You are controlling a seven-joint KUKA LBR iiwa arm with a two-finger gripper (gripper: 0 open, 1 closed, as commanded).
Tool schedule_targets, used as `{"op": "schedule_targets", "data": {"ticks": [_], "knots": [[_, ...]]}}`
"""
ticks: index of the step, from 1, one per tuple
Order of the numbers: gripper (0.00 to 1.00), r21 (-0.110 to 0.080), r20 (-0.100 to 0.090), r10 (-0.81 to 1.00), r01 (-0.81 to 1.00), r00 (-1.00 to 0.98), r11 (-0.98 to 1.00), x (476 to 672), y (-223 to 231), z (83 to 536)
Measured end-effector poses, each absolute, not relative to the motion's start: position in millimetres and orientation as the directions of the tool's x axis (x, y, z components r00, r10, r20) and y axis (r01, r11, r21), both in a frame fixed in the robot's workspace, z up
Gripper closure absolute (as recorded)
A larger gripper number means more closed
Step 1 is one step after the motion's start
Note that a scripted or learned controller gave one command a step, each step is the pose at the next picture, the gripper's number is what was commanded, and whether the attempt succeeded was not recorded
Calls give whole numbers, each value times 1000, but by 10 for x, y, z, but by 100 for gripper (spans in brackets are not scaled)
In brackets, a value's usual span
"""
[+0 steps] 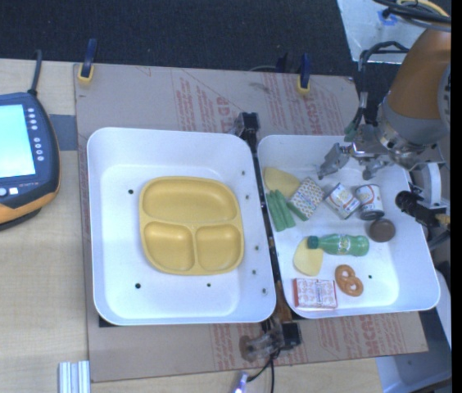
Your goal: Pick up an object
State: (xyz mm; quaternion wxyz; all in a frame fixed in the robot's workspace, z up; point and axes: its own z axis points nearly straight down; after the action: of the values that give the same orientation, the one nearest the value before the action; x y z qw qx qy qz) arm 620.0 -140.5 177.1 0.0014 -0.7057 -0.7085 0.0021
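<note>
My gripper [348, 164] hangs over the back of the right bin [415, 301], open, with nothing between its fingers. Just in front of it lie two small cans [354, 201] and a checkered packet [305, 195]. Further forward are a green bottle [339, 244] on its side, a brown round piece [381, 230], a pretzel [348, 280], a red and white packet [314, 292] and a yellow piece [308, 259]. Green beans [281, 210] and another yellow piece [278, 179] lie by the bin's left wall.
The left bin [108, 219] holds a yellow divided plate [191, 223]. A tablet-like pendant [6, 158] sits at the bench's far left. The arm's grey and orange wrist [419, 80] stands above the right bin's back right corner.
</note>
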Motion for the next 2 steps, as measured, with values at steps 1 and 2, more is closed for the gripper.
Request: {"op": "schedule_targets", "data": {"ticks": [1, 2], "knots": [[0, -2, 0, 1000, 1000, -2, 2, 6167, -1707, 2274], [0, -7, 1, 1000, 1000, -5, 5, 5386, -1653, 1146]]}}
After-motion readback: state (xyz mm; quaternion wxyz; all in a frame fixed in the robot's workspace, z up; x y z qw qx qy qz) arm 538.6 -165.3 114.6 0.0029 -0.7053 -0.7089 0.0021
